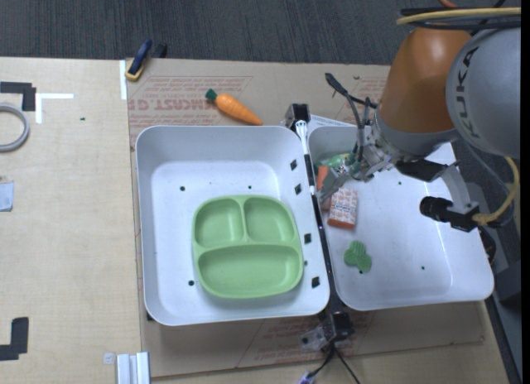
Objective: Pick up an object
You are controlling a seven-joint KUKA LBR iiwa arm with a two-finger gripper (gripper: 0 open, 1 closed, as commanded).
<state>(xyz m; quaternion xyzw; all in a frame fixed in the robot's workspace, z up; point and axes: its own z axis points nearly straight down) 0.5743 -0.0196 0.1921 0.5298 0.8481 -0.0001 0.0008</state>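
Observation:
My gripper (348, 171) hangs low over the far left corner of the right bin (431, 283), under the grey arm and its orange band. Just beneath and in front of it lies a small white and orange box (344, 208). A green item (334, 160) and a small orange piece (321, 178) sit against the bin wall beside the gripper, partly hidden by it. A small green toy (358, 256) lies further forward on the bin floor.
The left bin (166, 167) holds a green divided plate (247, 247). A toy carrot (235, 108) lies on the cardboard behind the bins, and a blue marker (139, 58) further back left. A black fitting (447, 208) sticks out at the right bin's right side.

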